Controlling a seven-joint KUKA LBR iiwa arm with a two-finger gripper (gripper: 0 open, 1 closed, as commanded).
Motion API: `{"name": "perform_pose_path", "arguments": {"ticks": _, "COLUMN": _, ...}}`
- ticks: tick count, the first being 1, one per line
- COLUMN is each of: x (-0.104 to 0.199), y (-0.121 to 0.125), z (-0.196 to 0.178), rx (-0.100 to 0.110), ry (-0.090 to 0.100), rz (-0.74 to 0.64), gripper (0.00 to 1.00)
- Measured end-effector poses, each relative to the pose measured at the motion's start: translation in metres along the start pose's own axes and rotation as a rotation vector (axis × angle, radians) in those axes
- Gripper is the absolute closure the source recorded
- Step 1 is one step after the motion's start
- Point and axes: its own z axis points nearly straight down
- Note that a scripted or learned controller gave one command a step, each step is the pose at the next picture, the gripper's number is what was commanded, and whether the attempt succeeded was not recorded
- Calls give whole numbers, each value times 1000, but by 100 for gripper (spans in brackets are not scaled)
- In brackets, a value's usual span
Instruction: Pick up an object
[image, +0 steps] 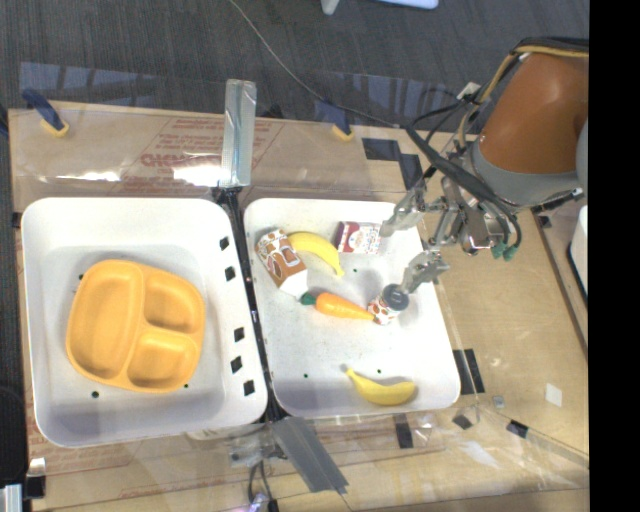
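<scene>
In the right bin (440, 350), near its right wall, the gripper (414, 240) hangs with its two fingers spread wide apart, one finger (403, 214) toward the bin's far edge and the other (424, 270) nearer the middle, and nothing sits between them. Just below the nearer fingertip lies a small can (388, 305), tipped on its side, grey end facing up and a red-and-white label showing; it is close to the finger, though contact cannot be judged. Touching the can's left is a carrot (338, 306), orange with a green top, lying flat. Just left of the farther finger stands a small maroon-and-white carton (357, 238). Further left, a yellow banana (314, 250) rests against a brown-and-white box (281, 260) by the divider. A second banana (381, 388) lies apart by the bin's near edge. The left bin (40, 300) holds an orange compartment tray (135, 325).
</scene>
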Motion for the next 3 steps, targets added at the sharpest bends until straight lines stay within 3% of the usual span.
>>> {"name": "perform_pose_path", "arguments": {"ticks": 1, "x": -44, "y": 17, "z": 128, "rx": -5, "ry": 11, "rz": -38, "gripper": 0}}
{"name": "perform_pose_path", "arguments": {"ticks": 2, "x": -58, "y": 47, "z": 198, "rx": -4, "ry": 4, "rz": -64, "gripper": 0}}
{"name": "perform_pose_path", "arguments": {"ticks": 3, "x": -63, "y": 71, "z": 193, "rx": 15, "ry": 5, "rz": -130, "gripper": 0}}
